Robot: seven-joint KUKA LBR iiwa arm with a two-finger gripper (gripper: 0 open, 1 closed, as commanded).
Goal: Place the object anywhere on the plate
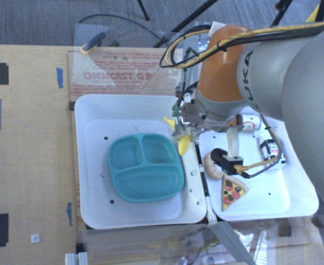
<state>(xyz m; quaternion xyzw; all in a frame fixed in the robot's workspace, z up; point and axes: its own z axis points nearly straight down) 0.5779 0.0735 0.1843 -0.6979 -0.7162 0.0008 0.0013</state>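
Observation:
A teal divided plate (145, 167) lies flat in the left bin (90, 148). My gripper (182, 128) hangs over the left bin's right edge, just above the plate's upper right corner. It is shut on a yellow banana-shaped object (183, 144). One yellow end pokes out to the upper left and the other points down toward the divider between the bins. The middle of the object is hidden by the fingers.
The right bin (278, 195) holds a pizza slice toy (233, 192), a pale doughnut (210, 166), a small white and red item (251, 123) and a small white and black item (271, 148). The arm covers that bin's upper part.

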